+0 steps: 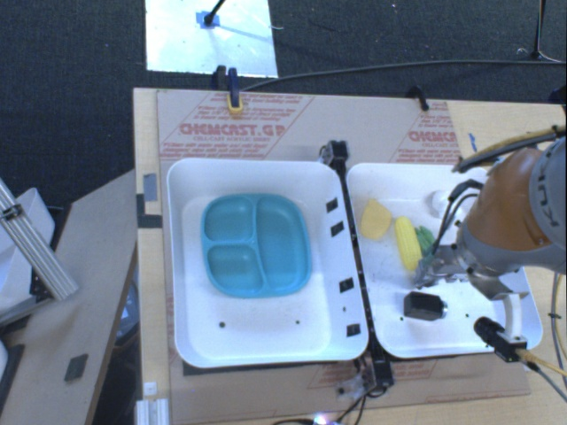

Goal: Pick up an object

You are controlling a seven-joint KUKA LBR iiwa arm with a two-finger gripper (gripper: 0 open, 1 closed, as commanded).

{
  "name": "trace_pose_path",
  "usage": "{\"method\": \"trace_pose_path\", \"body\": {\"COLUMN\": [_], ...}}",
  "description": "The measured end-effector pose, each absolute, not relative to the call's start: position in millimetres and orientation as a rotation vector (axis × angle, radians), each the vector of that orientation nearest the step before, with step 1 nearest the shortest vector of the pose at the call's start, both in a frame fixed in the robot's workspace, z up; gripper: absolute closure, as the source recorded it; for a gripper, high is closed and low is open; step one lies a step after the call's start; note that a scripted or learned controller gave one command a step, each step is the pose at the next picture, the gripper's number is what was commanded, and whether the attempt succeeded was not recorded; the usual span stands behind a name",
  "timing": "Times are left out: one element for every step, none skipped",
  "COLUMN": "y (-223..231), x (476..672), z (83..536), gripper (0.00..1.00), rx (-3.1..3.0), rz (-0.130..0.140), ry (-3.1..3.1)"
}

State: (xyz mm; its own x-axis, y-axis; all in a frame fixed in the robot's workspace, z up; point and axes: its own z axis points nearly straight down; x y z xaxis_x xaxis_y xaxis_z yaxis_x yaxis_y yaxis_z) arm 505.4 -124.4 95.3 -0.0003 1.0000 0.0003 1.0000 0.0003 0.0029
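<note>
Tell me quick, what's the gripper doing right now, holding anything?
Gripper: low in the right bin, beside the corn; whether it grips anything cannot be told.

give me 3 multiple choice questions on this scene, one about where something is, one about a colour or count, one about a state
1. Where does the divided tray lie?
A. in the left bin
B. in the right bin
C. on the bench outside the bins

2. What colour is the divided tray?
A. red
B. blue
C. black

3. How does the corn cob stand in relation to the tool?
A. it hangs lifted above the bin
B. it lies flat on the bin floor
C. it lies on the tray

Answers:
1. A, the tray sits on the left bin floor.
2. B, it is light blue against the white bin.
3. B, the cob rests in the right bin beside the tool.
</note>
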Motion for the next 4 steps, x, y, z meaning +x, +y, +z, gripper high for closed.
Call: {"method": "trace_pose_path", "body": {"y": [-133.9,-132.6,-129.8,-80.7], "x": [502.8,504.4,505.5,539.1], "z": [152.2,216.5,280.7,270.4], "gripper": [1.0,1.0,1.0,1.0], "rx": [2.218,2.211,2.209,2.208], "rz": [0.005,0.007,0.008,0.005], "ry": [2.216,2.221,2.222,2.231]}}
